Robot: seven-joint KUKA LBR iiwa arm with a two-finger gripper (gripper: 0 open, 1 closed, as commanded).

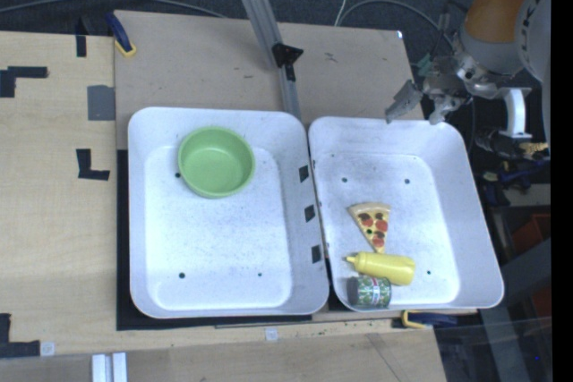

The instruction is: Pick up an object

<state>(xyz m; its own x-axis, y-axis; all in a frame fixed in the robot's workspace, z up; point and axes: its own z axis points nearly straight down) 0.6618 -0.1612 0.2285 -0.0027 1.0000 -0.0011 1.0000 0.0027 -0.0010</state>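
Pizza slice toy (372, 225) lying flat in the middle of the right-hand bin (448, 158), pointing toward the lower edge of the frame. Just below it, yellow squeeze bottle (382, 266) resting on its side, nozzle toward the left. Green can (369, 292) sitting right under the bottle, touching it, pressed against the bin's lower rim. Green bowl (216, 161) standing upright in the upper left part of the left-hand bin (152, 219), well apart from the other three things.

Gripper (414, 104) hanging at the upper right of the frame, over the top rim of the right-hand bin, well apart from the pizza slice, bottle and can. Fingers spread apart, gripping nothing. Grey arm with its orange band (501, 9) reaching in from the upper right corner.

Grey metal pole (260, 4) slanting down from the top of the frame to the gap between the bins. Wooden bench (54, 192) showing at the left.
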